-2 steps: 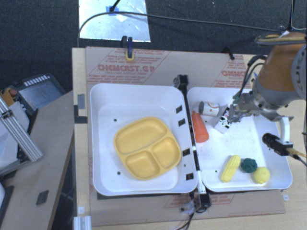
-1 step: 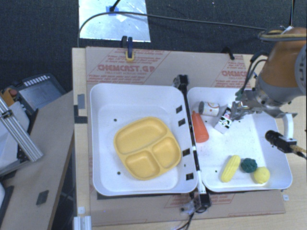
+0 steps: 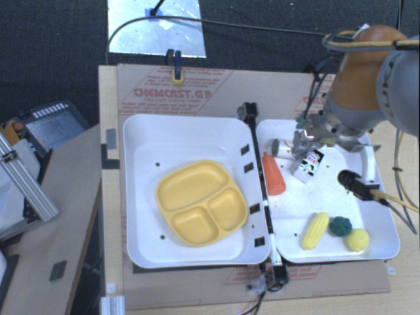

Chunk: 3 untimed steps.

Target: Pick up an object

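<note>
- Pincer hangs low over the back-left part of the right bin, on the arm that reaches in from the right. Whether it is apart or together I cannot tell, because the wrist blocks the view from this slant.
- Box, small and white with black marks, lies just beside the pincer on its near side. It may be touching, but nothing shows it clamped, so I would not count it as held.
- Carrot lies along that bin's left wall, near the pincer, narrow end toward the back — the wall would likely crowd a grasp from that side.
- Corn, a green piece and a lemon sit in a loose row at the front of the same bin, well apart from the pincer. The last two nearly touch.
- Left bin bears a yellow tray, well apart from the arm.
- Judgement: the pick looks to be at the approach or closing stage, with the box or carrot the likely target — nothing is lifted yet.
</note>
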Available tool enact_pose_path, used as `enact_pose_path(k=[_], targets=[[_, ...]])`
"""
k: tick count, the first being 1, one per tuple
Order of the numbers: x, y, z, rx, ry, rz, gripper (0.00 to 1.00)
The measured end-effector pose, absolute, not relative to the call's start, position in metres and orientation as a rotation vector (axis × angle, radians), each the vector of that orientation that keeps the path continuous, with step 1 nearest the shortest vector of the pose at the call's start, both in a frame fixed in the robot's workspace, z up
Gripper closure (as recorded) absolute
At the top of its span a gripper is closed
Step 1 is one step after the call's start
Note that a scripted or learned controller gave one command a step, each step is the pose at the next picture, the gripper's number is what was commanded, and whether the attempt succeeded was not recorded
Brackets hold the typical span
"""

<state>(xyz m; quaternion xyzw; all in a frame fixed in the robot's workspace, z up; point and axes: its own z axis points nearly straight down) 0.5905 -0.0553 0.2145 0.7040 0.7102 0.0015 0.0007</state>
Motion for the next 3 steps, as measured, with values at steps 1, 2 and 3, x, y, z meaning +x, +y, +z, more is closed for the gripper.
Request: enact_pose_path(k=[1,2,3], targets=[[0.614,-0.004,0.208,2.210,2.232,0.005,1.00],[0.642,0.048,0.222,2.209,2.230,0.009,1.00],[0.656,0.110,0.222,2.210,2.233,0.008,1.00]])
